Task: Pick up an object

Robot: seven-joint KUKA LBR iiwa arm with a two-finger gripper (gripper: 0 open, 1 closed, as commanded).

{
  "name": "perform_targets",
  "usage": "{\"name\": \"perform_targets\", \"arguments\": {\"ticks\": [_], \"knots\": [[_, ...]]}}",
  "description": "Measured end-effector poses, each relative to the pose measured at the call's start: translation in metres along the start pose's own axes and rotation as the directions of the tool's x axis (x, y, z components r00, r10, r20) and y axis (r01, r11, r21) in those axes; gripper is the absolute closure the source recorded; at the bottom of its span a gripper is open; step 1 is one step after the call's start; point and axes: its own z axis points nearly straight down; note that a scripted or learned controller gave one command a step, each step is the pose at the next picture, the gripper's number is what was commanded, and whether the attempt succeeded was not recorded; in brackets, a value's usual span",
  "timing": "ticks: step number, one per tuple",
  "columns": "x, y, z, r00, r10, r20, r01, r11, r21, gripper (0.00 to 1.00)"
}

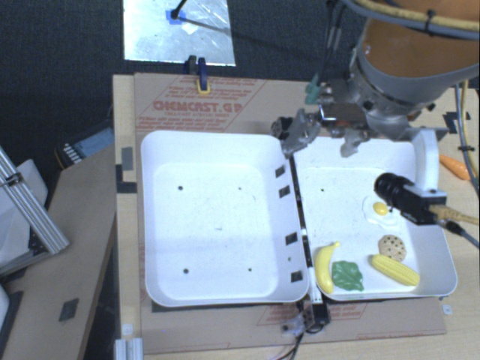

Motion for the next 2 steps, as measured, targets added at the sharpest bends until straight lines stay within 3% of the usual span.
{"name": "perform_targets", "arguments": {"ticks": [1, 2], "knots": [[0.054, -0.005, 0.233, 1.0, 0.004, 0.008, -0.004, 1.0, 0.027, 0.0], [0.063, -0.001, 0.173, 1.0, 0.006, 0.002, -0.006, 1.0, 0.007, 0.0]]}}
